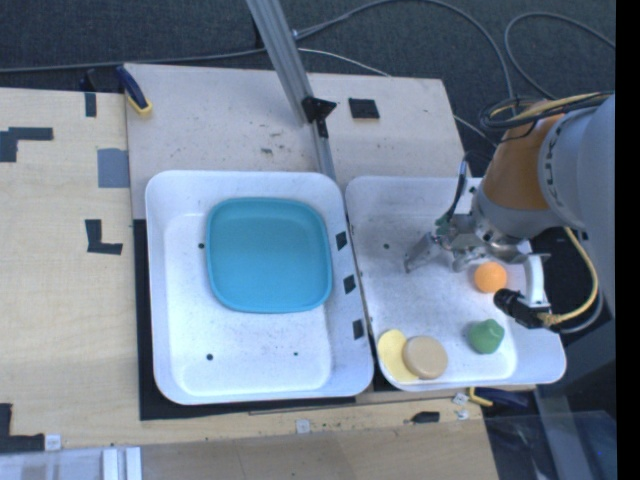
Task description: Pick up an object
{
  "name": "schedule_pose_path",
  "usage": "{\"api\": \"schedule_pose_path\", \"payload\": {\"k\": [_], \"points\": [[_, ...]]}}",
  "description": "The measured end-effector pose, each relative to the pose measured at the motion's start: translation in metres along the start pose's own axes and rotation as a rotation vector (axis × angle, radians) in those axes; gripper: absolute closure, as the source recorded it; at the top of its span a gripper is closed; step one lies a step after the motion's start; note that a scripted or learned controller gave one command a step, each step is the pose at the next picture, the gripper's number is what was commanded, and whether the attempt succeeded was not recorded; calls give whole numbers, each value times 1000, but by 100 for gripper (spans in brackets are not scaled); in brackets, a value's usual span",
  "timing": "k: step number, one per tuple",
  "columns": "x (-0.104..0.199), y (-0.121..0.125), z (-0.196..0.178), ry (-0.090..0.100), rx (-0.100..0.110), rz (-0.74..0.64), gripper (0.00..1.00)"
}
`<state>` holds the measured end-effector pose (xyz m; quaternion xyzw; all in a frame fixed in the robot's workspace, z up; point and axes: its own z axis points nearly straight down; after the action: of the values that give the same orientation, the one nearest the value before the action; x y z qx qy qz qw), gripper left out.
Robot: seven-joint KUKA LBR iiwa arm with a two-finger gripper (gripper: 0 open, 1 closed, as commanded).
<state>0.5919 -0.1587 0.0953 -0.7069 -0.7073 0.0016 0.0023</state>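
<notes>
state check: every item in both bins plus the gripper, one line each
blue plate: flat, upright, in left bin
orange ball: on right bin floor, just beside the gripper, not held
green object: loose on right bin floor
tan disc: lying on yellow piece, front edge of right bin
gripper: low over right bin, nothing seen in it
</notes>
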Motion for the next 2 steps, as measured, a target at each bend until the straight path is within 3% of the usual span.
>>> {"api": "schedule_pose_path", "payload": {"k": [1, 2], "points": [[0, 1, -13, -1, -5, -1, 100], [-9, 5, -67, -2, -9, 0, 100]]}}
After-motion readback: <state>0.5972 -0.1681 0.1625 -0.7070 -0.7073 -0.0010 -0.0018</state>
